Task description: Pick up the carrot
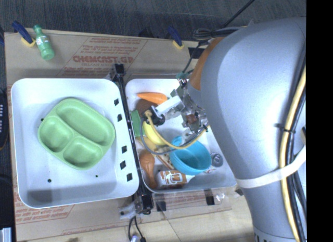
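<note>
Camera view: two shallow white plastic bins are sitting side by side on a brown cardboard sheet (pixel 99 53). The left bin (pixel 31 183) is holding a light green three-compartment plastic plate (pixel 77 132), lying flat near its centre. The right bin (pixel 136 86) is holding the clutter: the orange tapered carrot (pixel 152 98) is lying near the far rim, roughly crosswise, pointed end toward the divider. The grey arm (pixel 250 105) is reaching in from the right and covering much of this bin. The gripper (pixel 191 117) is hanging just beside the carrot on its near right side, apart from it, with nothing seen between its fingers; their opening cannot be told amid the cabling. A yellow banana (pixel 151 136) is lying below the carrot, a blue round bowl (pixel 190 158) is sitting near the gripper, and a brown rounded item (pixel 147 164) and a small labelled can (pixel 170 178) are resting at the near rim. A small green bottle (pixel 45 46) is lying on the cardboard at far left.
</note>
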{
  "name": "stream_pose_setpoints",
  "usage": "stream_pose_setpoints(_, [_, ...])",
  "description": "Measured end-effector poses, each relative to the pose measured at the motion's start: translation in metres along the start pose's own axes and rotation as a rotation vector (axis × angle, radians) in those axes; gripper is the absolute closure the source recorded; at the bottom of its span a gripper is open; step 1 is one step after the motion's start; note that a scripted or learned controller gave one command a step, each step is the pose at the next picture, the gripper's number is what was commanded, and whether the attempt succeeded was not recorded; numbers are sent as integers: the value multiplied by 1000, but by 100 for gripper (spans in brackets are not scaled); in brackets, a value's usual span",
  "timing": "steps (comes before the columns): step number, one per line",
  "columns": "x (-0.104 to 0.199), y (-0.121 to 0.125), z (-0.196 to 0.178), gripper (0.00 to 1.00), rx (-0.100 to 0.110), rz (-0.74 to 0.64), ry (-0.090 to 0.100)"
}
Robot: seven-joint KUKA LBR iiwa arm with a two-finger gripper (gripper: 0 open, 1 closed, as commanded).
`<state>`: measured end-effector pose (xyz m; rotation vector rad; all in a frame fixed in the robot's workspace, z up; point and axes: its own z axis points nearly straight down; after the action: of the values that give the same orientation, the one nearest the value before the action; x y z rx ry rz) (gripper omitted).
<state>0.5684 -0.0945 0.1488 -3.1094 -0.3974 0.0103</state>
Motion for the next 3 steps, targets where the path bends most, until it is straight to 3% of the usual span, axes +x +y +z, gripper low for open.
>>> stream_pose_setpoints(1, [60,14,24,0,3,38,-4])
stream_pose_setpoints(2, [60,12,15,100,12,23,-14])
stream_pose_setpoints(3, [64,2,-89,100,-3,39,6])
